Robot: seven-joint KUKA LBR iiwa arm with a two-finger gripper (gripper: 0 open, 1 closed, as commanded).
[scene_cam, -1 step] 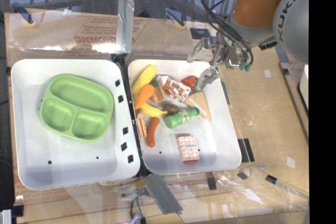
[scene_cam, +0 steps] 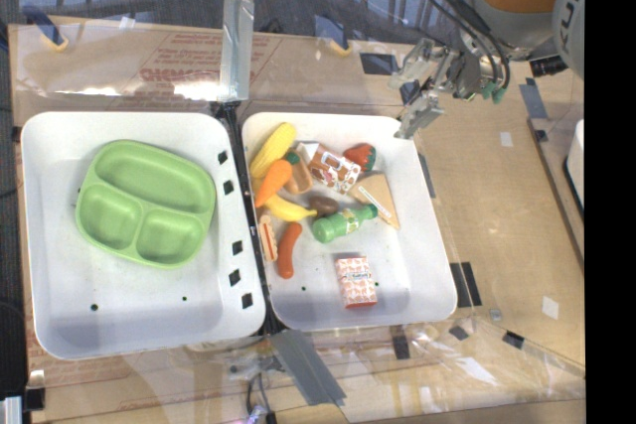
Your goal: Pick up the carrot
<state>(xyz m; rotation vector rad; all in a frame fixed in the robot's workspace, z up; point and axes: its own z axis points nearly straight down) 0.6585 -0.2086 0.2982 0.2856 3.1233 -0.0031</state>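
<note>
while the end effector (scene_cam: 425, 97) is hung over the right bin's (scene_cam: 422, 258) far corner, finger state can't be told; carrot (scene_cam: 272, 181) is seen well left of it, untouched.

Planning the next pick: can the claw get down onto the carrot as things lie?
Probably yes. The carrot lies uncovered from above, but the corn and banana crowd it. The claw hovers above the bin's far right corner.

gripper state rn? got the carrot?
Gripper: open, holding nothing, above the right bin's far right corner. Carrot lies in that bin.
</note>
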